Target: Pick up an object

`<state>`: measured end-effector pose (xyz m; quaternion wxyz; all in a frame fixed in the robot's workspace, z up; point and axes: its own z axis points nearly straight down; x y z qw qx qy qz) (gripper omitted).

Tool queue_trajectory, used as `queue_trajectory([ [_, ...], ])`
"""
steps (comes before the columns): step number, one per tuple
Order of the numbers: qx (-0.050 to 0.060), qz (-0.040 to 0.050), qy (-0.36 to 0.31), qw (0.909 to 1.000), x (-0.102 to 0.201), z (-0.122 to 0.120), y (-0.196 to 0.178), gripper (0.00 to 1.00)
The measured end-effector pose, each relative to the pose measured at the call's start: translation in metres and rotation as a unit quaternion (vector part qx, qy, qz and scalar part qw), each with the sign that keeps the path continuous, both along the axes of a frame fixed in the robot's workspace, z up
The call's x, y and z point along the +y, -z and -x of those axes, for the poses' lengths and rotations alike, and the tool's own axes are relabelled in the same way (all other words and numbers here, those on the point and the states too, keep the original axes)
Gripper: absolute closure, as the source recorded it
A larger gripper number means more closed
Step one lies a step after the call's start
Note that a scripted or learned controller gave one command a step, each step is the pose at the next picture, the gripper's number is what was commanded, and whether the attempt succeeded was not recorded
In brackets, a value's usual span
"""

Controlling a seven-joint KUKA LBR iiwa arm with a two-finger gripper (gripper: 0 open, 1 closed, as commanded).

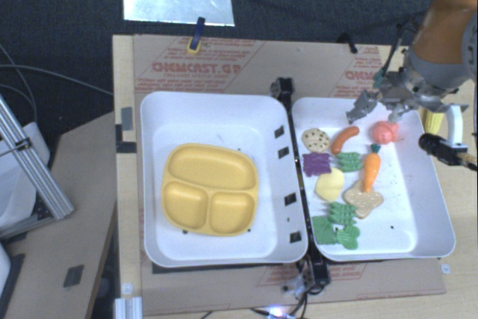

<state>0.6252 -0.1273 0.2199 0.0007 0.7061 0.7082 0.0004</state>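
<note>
The tool (379,105) is hanging with its fingers spread wide, holding nothing. It is hovering over the right bin (426,231), just above the pink toy (385,132) and the toy sausage (344,138).

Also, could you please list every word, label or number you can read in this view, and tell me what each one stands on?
"CHEMCAST G9", red print, the last characters uncertain: on the brown cardboard sheet behind the left white bin.
More red print, cut off and unreadable: on the same sheet behind the right white bin.
Faint red print, too blurred to read: on the cardboard's front edge.
</note>
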Motion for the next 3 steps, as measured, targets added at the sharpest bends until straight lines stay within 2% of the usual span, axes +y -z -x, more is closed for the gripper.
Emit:
queue_trajectory([
  [1, 0.001, -0.0004, 0.002, 1.0000, -0.037, 0.050, 0.108, 0.00],
  [2, 0.002, -0.0008, 0.001, 1.0000, -0.019, 0.079, 0.067, 0.00],
  [3, 0.000, -0.0001, -0.001, 1.0000, -0.007, 0.066, 0.065, 0.00],
])
